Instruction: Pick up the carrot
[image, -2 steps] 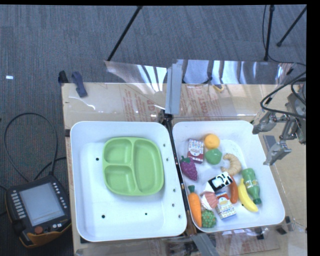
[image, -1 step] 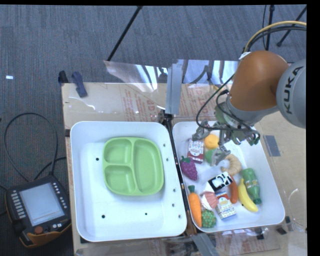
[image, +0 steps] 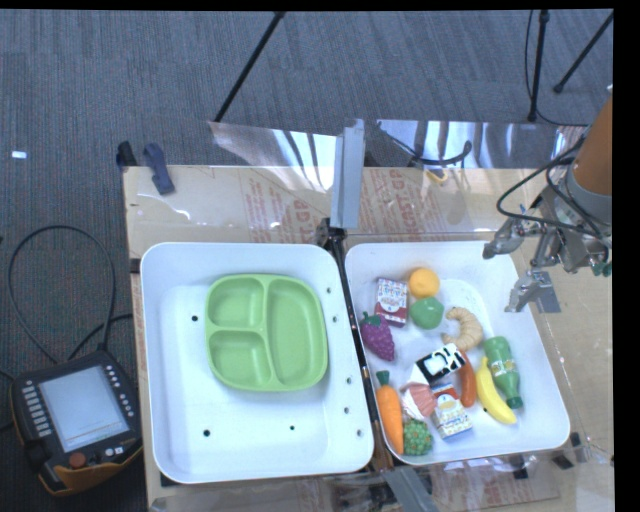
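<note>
Camera view shows the carrot (image: 389, 418) untouched in the right bin (image: 556, 415), the gripper (image: 532, 272) spread empty above that bin's far-right rim.

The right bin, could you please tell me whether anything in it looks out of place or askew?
Nothing stands out. The toy foods lie jumbled in the right white bin; the orange carrot lies whole by its left wall.

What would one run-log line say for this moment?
phase: before grasp | gripper: above right bin's far right edge | carrot: lying in right bin, near corner, untouched
</note>
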